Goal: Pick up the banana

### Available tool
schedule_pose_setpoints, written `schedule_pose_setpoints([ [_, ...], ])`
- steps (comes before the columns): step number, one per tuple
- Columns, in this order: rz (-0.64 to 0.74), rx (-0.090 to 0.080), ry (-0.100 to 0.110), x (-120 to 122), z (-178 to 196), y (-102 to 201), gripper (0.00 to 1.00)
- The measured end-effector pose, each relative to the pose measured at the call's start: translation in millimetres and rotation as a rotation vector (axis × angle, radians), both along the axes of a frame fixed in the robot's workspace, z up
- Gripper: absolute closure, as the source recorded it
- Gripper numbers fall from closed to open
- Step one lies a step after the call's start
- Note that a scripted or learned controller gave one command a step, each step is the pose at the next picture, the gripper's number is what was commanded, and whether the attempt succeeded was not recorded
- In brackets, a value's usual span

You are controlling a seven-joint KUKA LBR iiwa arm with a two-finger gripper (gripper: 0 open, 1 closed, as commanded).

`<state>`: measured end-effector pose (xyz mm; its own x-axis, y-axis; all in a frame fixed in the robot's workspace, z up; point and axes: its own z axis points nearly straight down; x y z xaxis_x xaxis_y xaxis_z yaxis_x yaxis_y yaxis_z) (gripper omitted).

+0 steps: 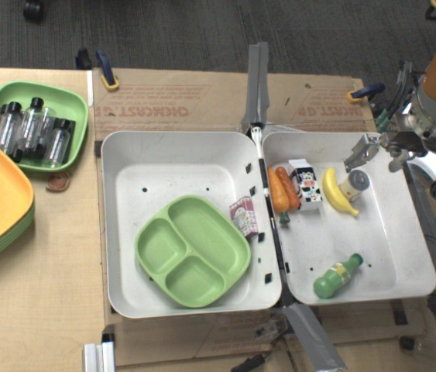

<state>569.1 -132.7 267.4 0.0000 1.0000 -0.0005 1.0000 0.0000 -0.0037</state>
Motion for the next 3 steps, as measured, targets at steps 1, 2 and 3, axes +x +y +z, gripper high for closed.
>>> schedule_pose_setpoints([
  [1,0.147,0.0,-0.008,16,-140,-13,0.0],
  [2,0.012,0.018,-0.04,18,-152,-21,0.0],
  [3,0.006,0.001,-0.051,18,-144,-27,1.0],
])
